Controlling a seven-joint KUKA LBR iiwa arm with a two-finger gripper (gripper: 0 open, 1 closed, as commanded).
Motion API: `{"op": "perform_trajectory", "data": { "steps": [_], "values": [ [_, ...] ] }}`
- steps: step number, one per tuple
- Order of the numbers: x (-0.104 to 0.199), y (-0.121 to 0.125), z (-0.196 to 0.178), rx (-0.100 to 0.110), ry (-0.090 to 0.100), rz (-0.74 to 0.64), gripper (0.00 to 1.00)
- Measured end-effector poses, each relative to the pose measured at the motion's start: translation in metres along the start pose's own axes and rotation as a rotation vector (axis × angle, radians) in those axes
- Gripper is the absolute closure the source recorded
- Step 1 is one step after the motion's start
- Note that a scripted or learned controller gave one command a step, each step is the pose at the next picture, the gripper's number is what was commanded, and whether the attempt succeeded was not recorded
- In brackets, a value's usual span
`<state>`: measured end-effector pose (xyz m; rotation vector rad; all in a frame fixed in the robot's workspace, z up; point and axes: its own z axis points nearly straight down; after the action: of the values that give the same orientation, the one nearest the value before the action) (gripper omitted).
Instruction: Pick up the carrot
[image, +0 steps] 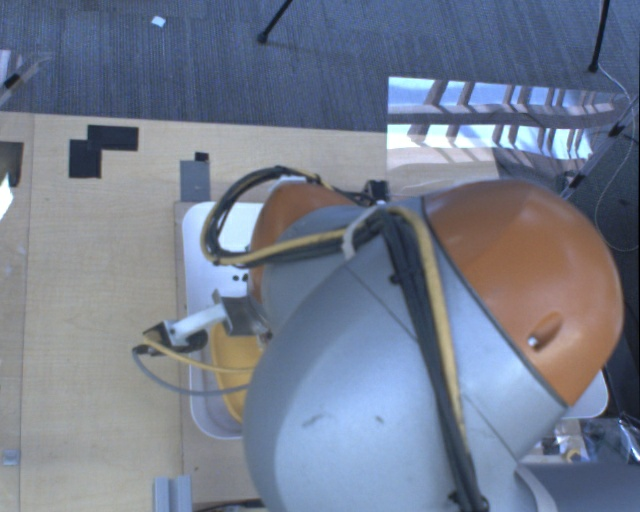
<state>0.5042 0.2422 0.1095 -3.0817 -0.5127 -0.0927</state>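
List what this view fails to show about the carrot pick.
- Carrot: cannot be found; the arm covers most of both bins.
- Gripper: hidden beneath the arm's body, so whether it holds anything is unknown.
- Left bin: only its left rim and a strip of floor show; the arm hides the rest.
- Yellow thing in that bin: partly covered by the arm and cables, so it cannot be identified.
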Motion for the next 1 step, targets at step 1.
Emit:
{"op": "perform_trajectory", "data": {
  "steps": [1],
  "values": [
    [0.0029, -0.0008, -0.0115, 0.004, 0.003, 0.0, 1.0]
  ]
}}
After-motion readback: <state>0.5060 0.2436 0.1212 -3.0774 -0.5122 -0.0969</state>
